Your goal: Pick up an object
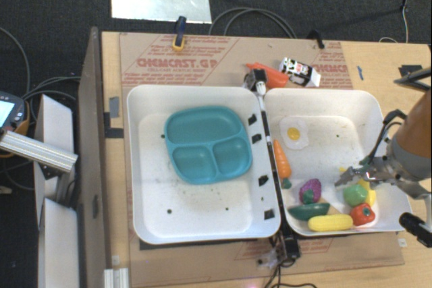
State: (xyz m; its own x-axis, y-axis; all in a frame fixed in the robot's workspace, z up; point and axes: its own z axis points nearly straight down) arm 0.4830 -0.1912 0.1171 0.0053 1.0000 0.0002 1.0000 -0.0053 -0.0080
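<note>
Green, round toy fruit is sitting in the right bin, near its front right corner, directly under the gripper. Whether it is between the jaws cannot be told from this slant; jaw opening likewise cannot be told, since the tips are blending with the toys beneath. A small yellow piece is showing just behind the green fruit, touching it. A red tomato-like toy is lying just in front, and a yellow corn-like piece is resting against the front wall beside it. A dark green pod is lying next to the corn, with a purple toy just behind it. An orange carrot is lying along the divider side, and a fried egg toy is sitting farther back in the same bin.

The arm is reaching in from the right, its wrist hanging over the bin's right wall.

The left bin is carrying a teal divided plate. Both bins are standing on a worktop covered with printed cardboard.
</note>
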